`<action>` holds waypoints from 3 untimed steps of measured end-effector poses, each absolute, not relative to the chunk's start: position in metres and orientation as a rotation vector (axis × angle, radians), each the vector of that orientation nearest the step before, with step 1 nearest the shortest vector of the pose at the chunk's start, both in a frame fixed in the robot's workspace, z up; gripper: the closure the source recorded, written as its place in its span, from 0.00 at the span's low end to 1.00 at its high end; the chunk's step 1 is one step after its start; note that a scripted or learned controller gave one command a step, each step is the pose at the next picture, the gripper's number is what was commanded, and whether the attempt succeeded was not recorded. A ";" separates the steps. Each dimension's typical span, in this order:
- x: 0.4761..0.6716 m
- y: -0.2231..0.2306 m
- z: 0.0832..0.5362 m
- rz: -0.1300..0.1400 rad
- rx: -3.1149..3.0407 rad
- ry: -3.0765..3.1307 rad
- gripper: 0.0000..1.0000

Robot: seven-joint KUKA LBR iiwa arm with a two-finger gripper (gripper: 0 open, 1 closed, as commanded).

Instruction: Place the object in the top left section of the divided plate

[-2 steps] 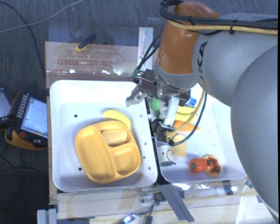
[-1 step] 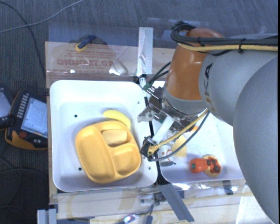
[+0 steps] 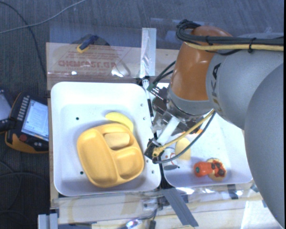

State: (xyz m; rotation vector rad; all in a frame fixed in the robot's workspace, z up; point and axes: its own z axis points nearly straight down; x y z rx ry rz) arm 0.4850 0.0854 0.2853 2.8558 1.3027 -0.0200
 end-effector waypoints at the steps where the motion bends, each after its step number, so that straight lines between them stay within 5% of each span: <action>1: 0.517 0.053 0.309 -0.006 2.868 1.278 1.00; 2: 0.532 0.031 0.197 -0.010 2.729 1.561 1.00; 3: 0.572 0.033 0.182 -0.010 2.667 1.659 1.00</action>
